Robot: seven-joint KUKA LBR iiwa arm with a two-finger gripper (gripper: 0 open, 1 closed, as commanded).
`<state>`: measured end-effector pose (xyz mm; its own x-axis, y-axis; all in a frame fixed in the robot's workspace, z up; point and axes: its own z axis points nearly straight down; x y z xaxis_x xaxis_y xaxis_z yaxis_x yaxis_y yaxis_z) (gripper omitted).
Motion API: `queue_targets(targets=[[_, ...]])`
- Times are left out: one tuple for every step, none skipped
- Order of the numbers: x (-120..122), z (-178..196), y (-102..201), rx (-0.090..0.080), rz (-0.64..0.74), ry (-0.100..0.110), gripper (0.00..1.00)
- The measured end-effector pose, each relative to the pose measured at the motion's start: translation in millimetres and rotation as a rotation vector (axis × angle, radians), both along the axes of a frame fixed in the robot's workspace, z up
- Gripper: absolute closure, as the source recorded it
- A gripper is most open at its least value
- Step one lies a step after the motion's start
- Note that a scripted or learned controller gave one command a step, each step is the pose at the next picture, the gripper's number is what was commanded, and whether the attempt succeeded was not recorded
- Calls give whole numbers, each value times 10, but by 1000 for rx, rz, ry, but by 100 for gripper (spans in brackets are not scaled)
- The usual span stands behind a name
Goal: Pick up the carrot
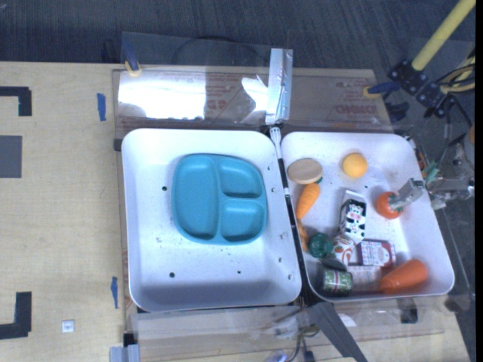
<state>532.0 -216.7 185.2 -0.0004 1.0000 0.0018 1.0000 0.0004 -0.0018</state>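
A wooden bench [53, 225] is carrying two shallow white bins side by side. The left bin [143, 270] is holding a blue divided plate [220, 198] lying flat near its middle. The right bin [434, 240] is crowded with small toy foods. A large orange piece [404, 275] is lying in its near right corner, and just left of that a red-and-white packet [371, 253] is resting beside a dark green can [336, 280]. The carrot [306, 200] is lying tilted against the bin's left wall, just near of a round tan bun [305, 170] and far of a small teal piece [320, 243]. A black-and-white carton [352, 216] is sitting near the middle, and a yellow lemon-like ball [354, 164] is lying toward the far side. The gripper [413, 191] is reaching in at the right wall, touching or just beside a small red-orange round thing [386, 205], well apart from the carrot; how wide the claw is parted, and whether it has hold of anything, cannot be told from here.
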Motion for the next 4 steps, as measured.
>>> queue_targets(targets=[[482, -231, 328, -2, 12, -3, 0], [1340, -722, 323, -2, -91, 2, 0], [1357, -993, 317, -1, 56, 1, 0], [1385, -847, 321, -5, 59, -8, 100]])
